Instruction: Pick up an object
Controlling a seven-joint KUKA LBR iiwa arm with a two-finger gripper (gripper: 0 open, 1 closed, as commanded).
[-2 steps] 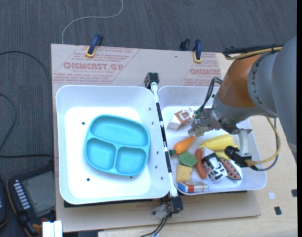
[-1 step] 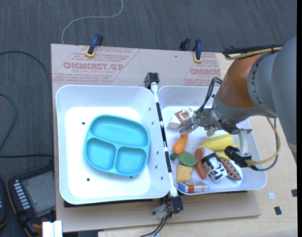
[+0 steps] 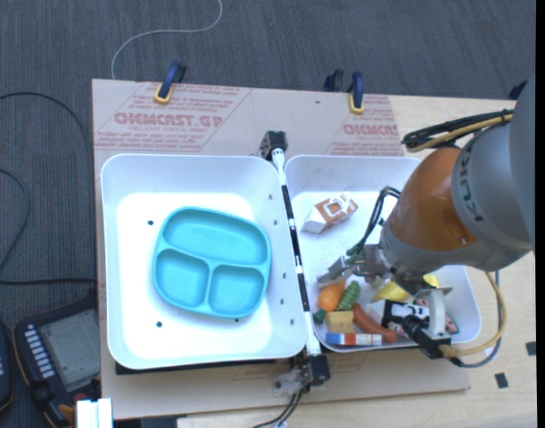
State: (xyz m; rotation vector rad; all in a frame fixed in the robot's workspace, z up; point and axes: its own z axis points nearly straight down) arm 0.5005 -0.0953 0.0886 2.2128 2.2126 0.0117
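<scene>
Toys crowd the near end of the right bin (image 3: 406, 181), and we start there: a small blue, white and red piece (image 3: 341, 338) lies against the near wall; just behind it sit a yellow block (image 3: 342, 321) and a long red piece (image 3: 372, 323); a little farther back an orange ball (image 3: 329, 299) touches a green piece (image 3: 351, 291), with a flat yellow piece (image 3: 393, 290) off to their right, partly under the wrist.

Over this heap hangs the gripper (image 3: 350, 268), low in the bin and just beyond the orange ball and the green piece; we cannot tell whether its grip is spread or closed, nor whether it touches anything. The arm (image 3: 499, 194) reaches in from the right, its grey bulk over the bin's right side, its orange band (image 3: 433, 217) bent down and leftward toward the toys.

Farther back in the same bin, well apart from the heap, a small brown and white carton (image 3: 333, 212) lies on bare floor. The left bin (image 3: 129, 185) holds a blue divided plate (image 3: 211, 261), lying flat. Beyond both bins we see the printed board (image 3: 210, 114); two blue and yellow clamps (image 3: 171, 78) grip its far edge.
</scene>
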